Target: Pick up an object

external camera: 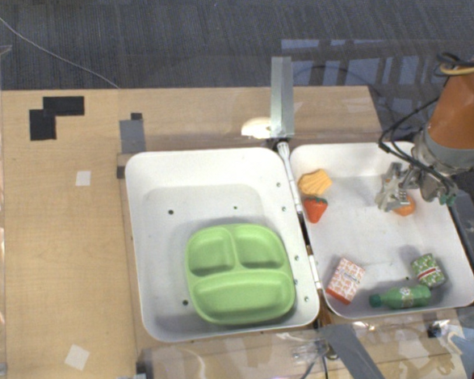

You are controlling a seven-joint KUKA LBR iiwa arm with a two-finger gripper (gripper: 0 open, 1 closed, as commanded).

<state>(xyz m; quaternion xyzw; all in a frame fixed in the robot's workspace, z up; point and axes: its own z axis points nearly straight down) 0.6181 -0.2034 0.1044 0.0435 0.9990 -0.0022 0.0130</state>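
Grasp step in hand: the gripper (pixel 397 191) is low in the right bin (pixel 357 164), at a small orange object (pixel 403 207) near its far right; grip state cannot be told; next move likely calls for a confirmed closure, then lift.

Arm (pixel 459 120) low, apparently wrist-down.

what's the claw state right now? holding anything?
Claw: down in the right bin, at a small orange object. Open or shut cannot be told, and no grasp is confirmed.
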